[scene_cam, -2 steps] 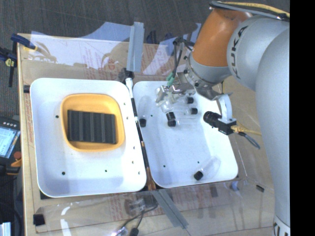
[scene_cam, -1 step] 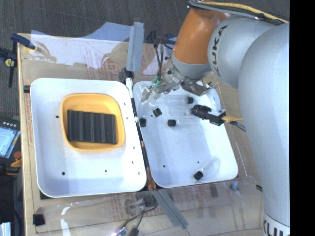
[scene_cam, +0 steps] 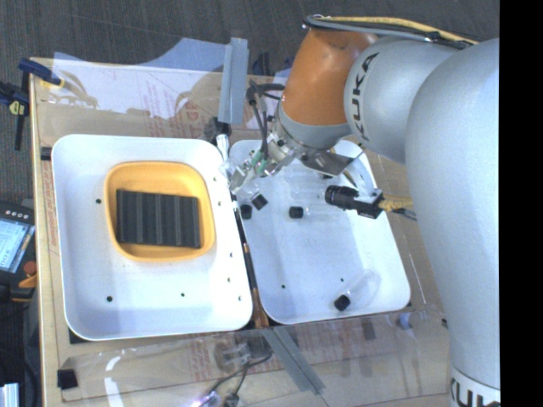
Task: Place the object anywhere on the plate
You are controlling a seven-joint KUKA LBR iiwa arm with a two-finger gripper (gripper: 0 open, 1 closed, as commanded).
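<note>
The gripper (scene_cam: 246, 170) is seen low over the right bin (scene_cam: 386, 299), at that bin's 11 o'clock corner, hard against the divide between the two bins; whether it is released or clenched cannot be told, as the wrist hardware hides it. No object is seen carried by it. The yellow plate (scene_cam: 157, 178), with a dark ribbed insert (scene_cam: 159, 217), lies in the left bin (scene_cam: 85, 303), toward 9 o'clock from the gripper. Several small dark objects lie loose in the right bin: one (scene_cam: 257, 202) just beside the gripper at its 5 o'clock, one (scene_cam: 295, 213) near the bin's middle, a larger black cylindrical piece (scene_cam: 352, 198) at 3 o'clock, one (scene_cam: 342, 303) near the 5 o'clock corner. Which is the task's object cannot be settled. Judged risks: a grasp so near the bin wall may be fouled by the rim; a small piece may be nudged aside or slip out in transit; a release over the plate's raised rim may let it roll off.
</note>
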